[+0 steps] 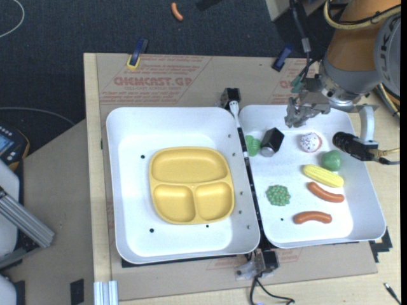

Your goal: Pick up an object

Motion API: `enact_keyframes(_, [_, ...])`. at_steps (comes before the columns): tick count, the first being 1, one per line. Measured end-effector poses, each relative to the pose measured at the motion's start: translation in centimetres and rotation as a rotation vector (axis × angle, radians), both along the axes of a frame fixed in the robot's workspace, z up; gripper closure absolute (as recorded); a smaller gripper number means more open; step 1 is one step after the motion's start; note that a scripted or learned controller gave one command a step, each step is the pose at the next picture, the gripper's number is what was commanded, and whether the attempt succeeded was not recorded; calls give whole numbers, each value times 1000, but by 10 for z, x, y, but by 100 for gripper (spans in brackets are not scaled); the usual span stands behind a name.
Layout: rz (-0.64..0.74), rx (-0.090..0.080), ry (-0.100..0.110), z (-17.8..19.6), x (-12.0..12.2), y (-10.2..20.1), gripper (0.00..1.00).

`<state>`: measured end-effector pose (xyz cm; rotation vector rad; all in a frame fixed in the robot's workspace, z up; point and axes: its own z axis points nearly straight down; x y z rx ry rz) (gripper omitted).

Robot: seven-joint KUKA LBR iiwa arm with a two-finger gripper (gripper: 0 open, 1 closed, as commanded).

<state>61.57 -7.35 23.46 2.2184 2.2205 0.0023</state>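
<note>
My gripper (300, 114) hangs over the far end of the right bin (372, 218), and I cannot tell how it is set. The white speckled ball (310, 142) is the nearest thing to take, lying just toward the bin's near rim from the gripper, with the black can (272, 141) beside the ball on the side toward the yellow tray (191, 184). I judge a short drop toward that near rim would put me over the ball.

The arm (365, 33) is cut off by the top and right edges. Finger state of the hand (299, 116) is indiscernible.
</note>
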Motion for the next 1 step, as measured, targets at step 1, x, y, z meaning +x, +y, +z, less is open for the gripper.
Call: enact_keyframes(1, [0,0,1,0,-1,1,100])
